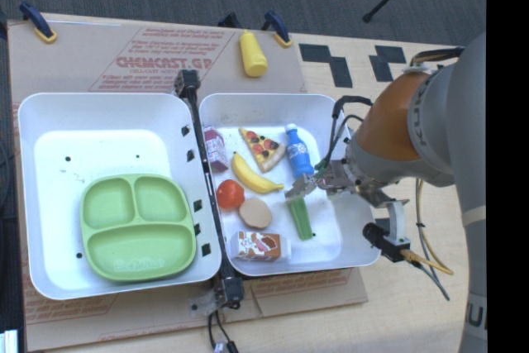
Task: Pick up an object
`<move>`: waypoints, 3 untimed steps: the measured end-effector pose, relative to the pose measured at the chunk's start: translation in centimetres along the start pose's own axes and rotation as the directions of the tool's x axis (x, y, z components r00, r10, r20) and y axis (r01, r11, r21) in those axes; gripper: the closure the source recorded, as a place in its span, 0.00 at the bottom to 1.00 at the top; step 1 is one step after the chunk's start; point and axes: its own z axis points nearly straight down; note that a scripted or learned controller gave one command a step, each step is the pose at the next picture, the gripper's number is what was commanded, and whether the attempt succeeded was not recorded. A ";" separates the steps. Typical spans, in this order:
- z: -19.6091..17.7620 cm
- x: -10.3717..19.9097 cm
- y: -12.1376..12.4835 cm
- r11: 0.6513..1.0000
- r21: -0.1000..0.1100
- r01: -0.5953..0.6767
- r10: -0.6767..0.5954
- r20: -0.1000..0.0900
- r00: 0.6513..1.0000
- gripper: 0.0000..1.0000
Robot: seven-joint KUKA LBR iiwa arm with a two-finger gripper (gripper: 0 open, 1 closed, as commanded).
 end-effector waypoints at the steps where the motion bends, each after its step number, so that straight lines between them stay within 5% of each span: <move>1: -1.1 0.0 0.1 1.000 -0.002 0.005 -0.005 0.001 1.000 1.00; 2: -1.1 0.0 0.1 1.000 -0.001 0.006 -0.006 0.001 1.000 0.00; 3: 1.2 6.5 -3.6 1.000 -0.001 0.002 -0.002 -0.001 1.000 0.00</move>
